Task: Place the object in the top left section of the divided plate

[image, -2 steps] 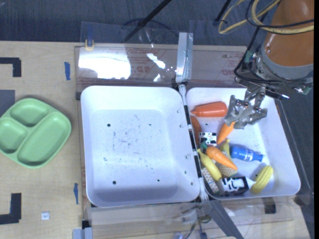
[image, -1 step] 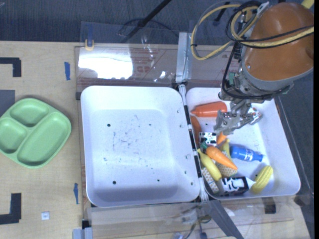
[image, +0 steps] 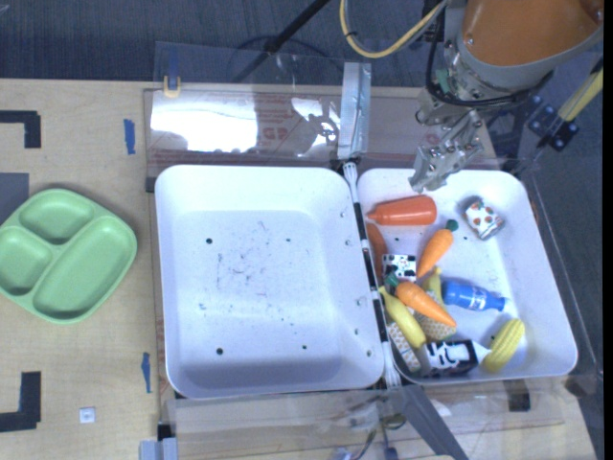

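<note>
Orange arm [image: 522,12] w/ yellow cables [image: 383,41]

Pale green divided plate [image: 64,254], white bins [image: 259,185], blue bottle [image: 472,296], orange carrots [image: 436,250]

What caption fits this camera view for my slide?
Gripper hovers over the right bin's far edge above toy food, with the green plate waiting at left.

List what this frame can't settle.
- Gripper, camera view: small and blurred above the right bin; finger state unreadable.
- Pile along the right bin's left wall: items overlap, lower ones hidden.
- Arm: cut off by the top edge.
- Green divided plate: left rim clipped by the frame edge.
</note>
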Available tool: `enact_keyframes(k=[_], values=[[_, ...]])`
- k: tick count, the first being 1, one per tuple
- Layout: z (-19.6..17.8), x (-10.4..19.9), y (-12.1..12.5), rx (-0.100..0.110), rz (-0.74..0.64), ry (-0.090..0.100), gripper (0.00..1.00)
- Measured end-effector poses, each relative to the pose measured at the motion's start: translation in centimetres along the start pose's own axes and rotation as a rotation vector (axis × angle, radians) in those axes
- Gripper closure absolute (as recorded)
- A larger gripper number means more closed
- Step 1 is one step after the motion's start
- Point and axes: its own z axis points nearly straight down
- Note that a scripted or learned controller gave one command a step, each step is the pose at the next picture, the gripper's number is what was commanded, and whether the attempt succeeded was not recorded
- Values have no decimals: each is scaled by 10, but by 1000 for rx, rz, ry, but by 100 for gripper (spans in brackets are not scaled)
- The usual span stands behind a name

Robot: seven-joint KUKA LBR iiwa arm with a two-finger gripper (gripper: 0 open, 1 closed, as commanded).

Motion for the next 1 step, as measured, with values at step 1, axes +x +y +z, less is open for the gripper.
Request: enact_keyframes(k=[1], values=[[61, -10, 55, -6, -436, -2, 100]])
